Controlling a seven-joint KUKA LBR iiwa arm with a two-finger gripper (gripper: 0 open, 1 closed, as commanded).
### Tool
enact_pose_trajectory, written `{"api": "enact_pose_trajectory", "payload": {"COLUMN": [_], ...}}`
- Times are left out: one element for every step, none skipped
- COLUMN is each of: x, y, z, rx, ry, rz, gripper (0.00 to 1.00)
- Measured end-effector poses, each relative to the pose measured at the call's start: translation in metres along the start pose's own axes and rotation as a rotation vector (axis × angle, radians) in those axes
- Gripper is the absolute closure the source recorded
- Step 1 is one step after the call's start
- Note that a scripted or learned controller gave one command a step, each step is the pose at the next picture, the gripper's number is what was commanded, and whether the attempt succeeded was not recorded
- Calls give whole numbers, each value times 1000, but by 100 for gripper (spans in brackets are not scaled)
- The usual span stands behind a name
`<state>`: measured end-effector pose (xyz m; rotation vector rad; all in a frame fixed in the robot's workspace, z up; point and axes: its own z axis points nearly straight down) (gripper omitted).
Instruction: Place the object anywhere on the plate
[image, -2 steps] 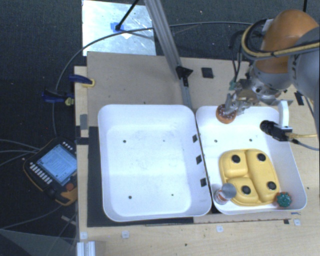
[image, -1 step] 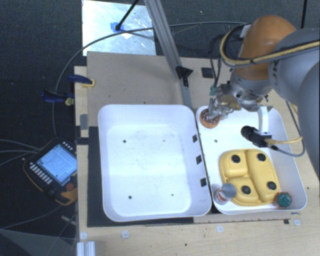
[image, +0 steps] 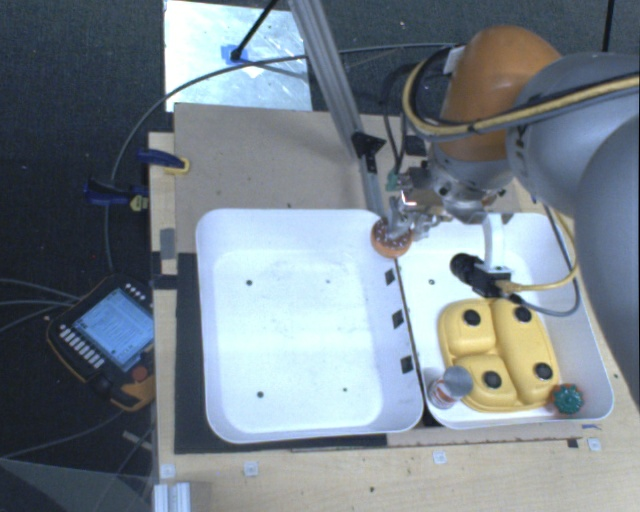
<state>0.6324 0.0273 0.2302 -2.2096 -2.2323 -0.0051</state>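
My claw (image: 400, 228) sits at the bins' shared top edge, grip state unclear; yellow plate (image: 497, 355) lies down-right, small orange object (image: 391, 242) right underneath it.

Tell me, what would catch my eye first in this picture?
Probably the big grey arm with its orange band, reaching in from the right over the two white bins. Next, the bright yellow plate with sections in the right bin, with a small silver-topped thing and a green one at its near corners. The pincer hangs at the bins' shared far corner, above a small brownish round object.
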Motion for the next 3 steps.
{"api": "enact_pose_trajectory", "payload": {"x": [52,91,89], "y": [-12,-37,-36], "z": [12,13,13], "rx": [2,4,2], "ry": [-1,-2,-2], "rz": [0,1,6], "gripper": [100,100,0]}}
